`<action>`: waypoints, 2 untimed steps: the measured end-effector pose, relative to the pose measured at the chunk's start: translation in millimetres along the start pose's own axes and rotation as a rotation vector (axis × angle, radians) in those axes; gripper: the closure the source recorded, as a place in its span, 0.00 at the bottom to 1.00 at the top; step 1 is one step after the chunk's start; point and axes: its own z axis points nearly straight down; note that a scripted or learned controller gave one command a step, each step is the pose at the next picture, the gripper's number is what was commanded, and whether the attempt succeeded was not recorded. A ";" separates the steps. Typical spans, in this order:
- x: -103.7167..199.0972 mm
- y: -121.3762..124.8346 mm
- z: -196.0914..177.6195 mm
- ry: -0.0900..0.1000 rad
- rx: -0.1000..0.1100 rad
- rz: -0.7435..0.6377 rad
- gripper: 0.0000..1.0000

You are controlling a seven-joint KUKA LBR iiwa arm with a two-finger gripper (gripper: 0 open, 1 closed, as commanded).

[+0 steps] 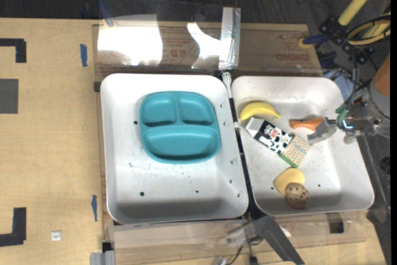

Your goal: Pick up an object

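Approach step, by my read: your tool (319,131) sits low in the right bin (353,186), just beside the orange piece (304,124); its spread I cannot tell. Next you need a clean close on that piece, clear of the banana (257,110).

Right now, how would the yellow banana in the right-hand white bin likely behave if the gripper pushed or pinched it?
The curved yellow banana in the right-hand white bin looks smooth-skinned, so the fingers might slip along it. Its arched shape suggests it would probably pivot or rock rather than slide straight. It lies against the black-and-white patterned box, so a push would likely nudge that too.
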 end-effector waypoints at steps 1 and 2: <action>46.6 -30.7 104.6 0.001 0.006 0.097 0.00; 47.3 18.6 128.4 -0.001 -0.006 -0.064 0.00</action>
